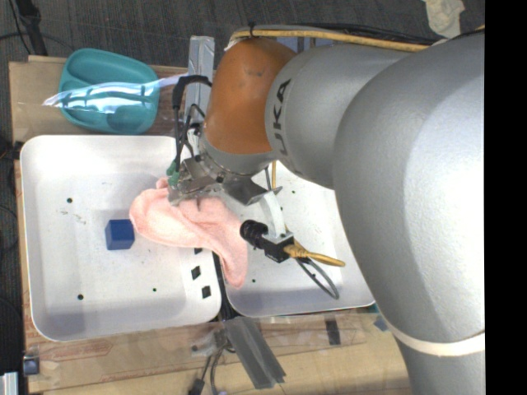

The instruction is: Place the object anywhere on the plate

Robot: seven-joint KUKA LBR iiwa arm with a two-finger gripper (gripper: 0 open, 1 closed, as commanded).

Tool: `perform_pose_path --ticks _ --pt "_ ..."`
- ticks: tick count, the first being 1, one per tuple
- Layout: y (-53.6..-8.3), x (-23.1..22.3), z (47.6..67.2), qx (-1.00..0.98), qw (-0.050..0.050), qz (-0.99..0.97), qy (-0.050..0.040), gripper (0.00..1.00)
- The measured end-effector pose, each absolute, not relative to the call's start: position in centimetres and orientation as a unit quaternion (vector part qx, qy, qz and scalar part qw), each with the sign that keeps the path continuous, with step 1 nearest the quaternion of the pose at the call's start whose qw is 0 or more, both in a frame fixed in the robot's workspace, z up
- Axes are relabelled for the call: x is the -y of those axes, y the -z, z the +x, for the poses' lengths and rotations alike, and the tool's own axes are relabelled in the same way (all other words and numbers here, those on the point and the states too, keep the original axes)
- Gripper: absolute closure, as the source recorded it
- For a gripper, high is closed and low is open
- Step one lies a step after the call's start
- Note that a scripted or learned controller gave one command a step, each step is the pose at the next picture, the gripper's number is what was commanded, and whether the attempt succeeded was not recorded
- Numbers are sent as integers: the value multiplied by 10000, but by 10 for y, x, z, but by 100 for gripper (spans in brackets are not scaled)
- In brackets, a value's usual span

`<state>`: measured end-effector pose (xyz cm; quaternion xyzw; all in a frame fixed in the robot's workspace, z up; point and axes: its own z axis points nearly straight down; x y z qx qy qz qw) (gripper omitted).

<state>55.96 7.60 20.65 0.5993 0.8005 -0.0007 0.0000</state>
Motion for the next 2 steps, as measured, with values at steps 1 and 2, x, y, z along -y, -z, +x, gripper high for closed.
perform_pose_path --ticks 1,2 --pt "-159 -134 583 -7960 -9 6053 20 100" --pt "-120 -186 548 -8153 109 5788 -124 100"
